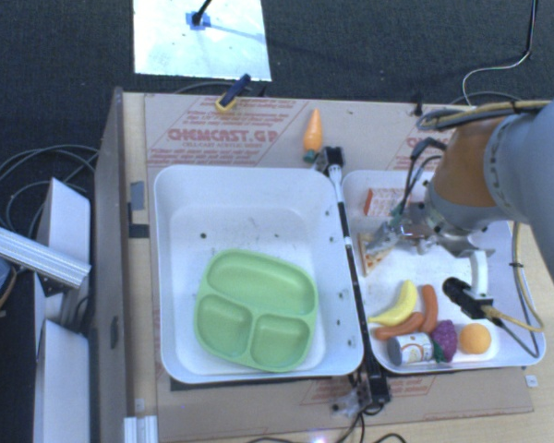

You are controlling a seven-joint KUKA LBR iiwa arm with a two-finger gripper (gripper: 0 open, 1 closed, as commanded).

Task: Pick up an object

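Brown cardboard sheet (212, 132) under white bins reads "CHEMCAST GP" in red. Two-finger gripper (385, 239), fingers spread, over right white bin (519, 353), above pizza-slice toy (373, 256).

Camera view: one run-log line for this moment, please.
arm: reaching into right bin | tool: low over pizza slice | nothing seen held | green tray: left bin | banana: right bin

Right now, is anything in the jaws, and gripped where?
Cannot be told. The gripper is low in the right bin, by the pizza slice; too blurred to confirm a hold.
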